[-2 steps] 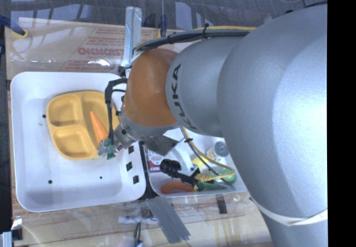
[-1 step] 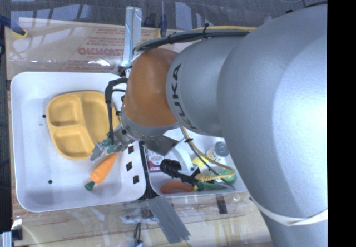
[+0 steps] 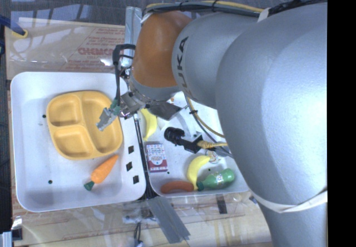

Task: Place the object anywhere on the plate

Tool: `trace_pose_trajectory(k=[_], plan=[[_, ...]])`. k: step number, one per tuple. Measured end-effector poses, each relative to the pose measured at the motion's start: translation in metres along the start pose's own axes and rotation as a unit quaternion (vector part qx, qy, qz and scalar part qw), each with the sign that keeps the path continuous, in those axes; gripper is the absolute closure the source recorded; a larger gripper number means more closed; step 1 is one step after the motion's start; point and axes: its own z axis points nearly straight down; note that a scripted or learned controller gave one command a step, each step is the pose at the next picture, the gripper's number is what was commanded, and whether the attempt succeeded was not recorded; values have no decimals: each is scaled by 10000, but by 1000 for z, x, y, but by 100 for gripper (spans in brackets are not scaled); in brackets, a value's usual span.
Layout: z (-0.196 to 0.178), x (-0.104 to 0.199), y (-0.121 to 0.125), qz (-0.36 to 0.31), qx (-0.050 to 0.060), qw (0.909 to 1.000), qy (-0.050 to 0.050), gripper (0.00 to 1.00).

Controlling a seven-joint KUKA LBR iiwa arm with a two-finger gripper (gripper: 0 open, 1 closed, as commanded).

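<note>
The yellow plate (image 3: pixel 78 126), with three compartments, lies in the left white bin (image 3: pixel 28 184). My gripper (image 3: pixel 107 118) hangs over the plate's right rim, reaching in from the right below the orange band of the arm. I see nothing clearly between its tips. An orange toy carrot (image 3: pixel 103 170) with a green end lies in the left bin, just below the plate's lower right edge. The big grey arm hides most of the right bin.
In the right bin (image 3: pixel 167 193) lie a yellow banana (image 3: pixel 149 123), a red and white packet (image 3: pixel 157 157), a yellow fruit (image 3: pixel 197 167), a green thing (image 3: pixel 220 178) and a red sausage (image 3: pixel 177 187). The bins' shared wall runs just right of the plate.
</note>
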Motion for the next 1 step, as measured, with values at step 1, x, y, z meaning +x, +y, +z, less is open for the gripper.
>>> trace_pose_trajectory(k=[1], plan=[[-7,5,-34,1017,19,9948,9,0]])
